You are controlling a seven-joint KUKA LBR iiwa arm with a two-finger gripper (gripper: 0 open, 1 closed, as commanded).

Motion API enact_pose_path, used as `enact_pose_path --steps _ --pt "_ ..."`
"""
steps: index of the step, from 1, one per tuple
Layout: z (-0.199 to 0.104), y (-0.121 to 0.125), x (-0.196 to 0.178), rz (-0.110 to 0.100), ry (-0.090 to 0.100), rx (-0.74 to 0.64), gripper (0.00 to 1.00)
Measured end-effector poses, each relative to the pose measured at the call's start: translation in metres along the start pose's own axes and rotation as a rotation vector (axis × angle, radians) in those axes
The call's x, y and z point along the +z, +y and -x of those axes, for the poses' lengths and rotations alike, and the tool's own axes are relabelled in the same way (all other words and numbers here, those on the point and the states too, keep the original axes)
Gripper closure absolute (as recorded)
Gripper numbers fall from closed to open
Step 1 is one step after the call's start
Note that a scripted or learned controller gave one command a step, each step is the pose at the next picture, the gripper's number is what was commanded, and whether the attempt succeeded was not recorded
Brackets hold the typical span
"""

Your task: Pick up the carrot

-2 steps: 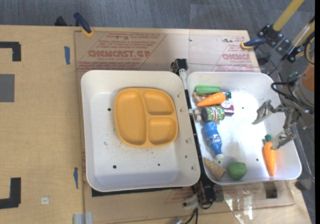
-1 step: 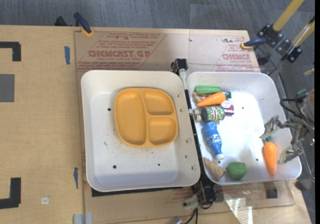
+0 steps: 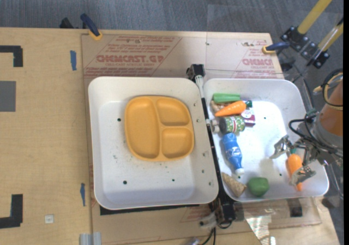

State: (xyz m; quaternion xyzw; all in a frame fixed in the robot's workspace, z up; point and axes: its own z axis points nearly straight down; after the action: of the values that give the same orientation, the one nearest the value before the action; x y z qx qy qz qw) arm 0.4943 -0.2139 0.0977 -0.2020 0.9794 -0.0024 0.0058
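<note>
Fingers (image 3: 295,164) of thin metal pinch a small tapered orange carrot (image 3: 294,163) upright.

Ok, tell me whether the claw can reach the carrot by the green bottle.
Probably yes: the carrot lies uncovered on top, but the claw looks occupied, gripping an orange piece across the bin.

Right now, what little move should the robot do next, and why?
Probably lift straight up, slowly. The tool looks closed around a small carrot low in the right bin, so raising it would finish the pick.
</note>
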Motion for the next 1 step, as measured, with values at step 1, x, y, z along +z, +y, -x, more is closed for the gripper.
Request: enact_pose_path --steps 1 --pt "0.0008 0.0008 0.0082 0.004 0.003 0.363 0.0"
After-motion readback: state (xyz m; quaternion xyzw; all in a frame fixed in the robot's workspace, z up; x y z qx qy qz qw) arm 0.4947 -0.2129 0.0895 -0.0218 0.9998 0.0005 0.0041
